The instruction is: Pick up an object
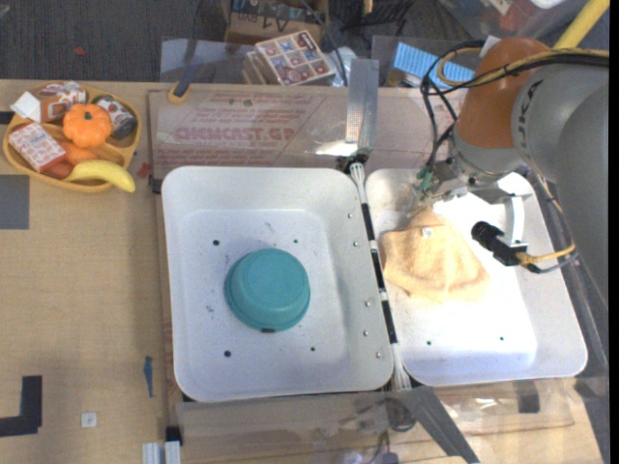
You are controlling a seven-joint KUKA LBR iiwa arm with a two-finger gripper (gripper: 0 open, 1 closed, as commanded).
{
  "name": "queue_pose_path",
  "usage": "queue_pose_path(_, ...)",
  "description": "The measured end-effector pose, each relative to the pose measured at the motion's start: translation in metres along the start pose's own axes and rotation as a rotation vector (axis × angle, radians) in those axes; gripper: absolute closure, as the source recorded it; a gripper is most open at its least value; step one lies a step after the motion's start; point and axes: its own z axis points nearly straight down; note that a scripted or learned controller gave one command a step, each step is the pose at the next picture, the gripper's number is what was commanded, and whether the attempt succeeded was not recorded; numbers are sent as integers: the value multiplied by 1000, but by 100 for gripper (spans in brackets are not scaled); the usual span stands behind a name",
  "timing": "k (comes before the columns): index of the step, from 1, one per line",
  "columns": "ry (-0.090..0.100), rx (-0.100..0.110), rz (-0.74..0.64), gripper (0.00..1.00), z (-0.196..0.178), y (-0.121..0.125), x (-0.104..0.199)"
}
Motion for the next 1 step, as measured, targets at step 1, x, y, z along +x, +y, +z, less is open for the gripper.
queue_pose_path(1,0,0,0,0,0,0,0)
